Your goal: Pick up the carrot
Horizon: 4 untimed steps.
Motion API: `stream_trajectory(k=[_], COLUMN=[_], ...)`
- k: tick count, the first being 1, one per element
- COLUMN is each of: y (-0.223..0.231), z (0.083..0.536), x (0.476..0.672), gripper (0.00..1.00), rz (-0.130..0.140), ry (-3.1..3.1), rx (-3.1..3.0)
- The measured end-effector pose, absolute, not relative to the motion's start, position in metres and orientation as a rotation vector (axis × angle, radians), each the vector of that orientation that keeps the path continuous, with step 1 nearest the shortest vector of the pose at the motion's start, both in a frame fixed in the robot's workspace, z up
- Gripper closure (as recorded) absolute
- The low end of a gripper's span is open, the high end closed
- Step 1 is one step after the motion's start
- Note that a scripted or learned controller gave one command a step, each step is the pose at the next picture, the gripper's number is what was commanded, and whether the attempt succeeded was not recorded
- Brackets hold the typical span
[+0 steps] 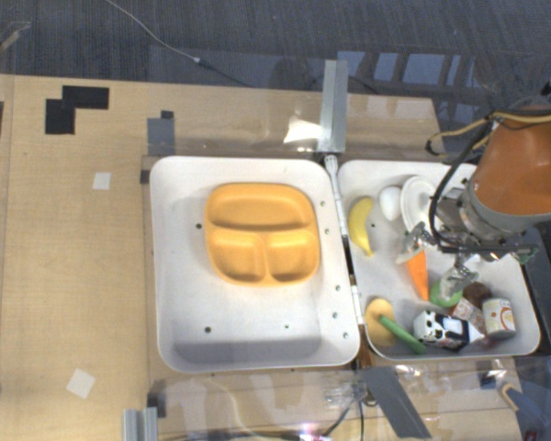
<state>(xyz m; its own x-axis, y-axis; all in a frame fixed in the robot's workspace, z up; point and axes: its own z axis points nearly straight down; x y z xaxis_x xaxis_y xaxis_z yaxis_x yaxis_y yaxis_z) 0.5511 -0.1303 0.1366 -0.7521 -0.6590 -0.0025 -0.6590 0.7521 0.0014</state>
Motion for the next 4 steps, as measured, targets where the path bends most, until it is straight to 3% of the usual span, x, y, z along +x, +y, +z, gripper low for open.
stream_trajectory(k=[1, 2, 3, 4], y=[-0.121, -0.118, -0.149, -0.153], z=[0.098, 0.109, 0.095, 0.094], x=[0.546, 0.548, 0.524, 0.522], gripper=[0.0, 1.0, 1.0, 0.0], rz=[-0.007, -0.008, -0.021, -0.024], ry=[2.961, 2.952, 2.729, 2.737], rx=[-1.016, -1.023, -1.511, -1.51])
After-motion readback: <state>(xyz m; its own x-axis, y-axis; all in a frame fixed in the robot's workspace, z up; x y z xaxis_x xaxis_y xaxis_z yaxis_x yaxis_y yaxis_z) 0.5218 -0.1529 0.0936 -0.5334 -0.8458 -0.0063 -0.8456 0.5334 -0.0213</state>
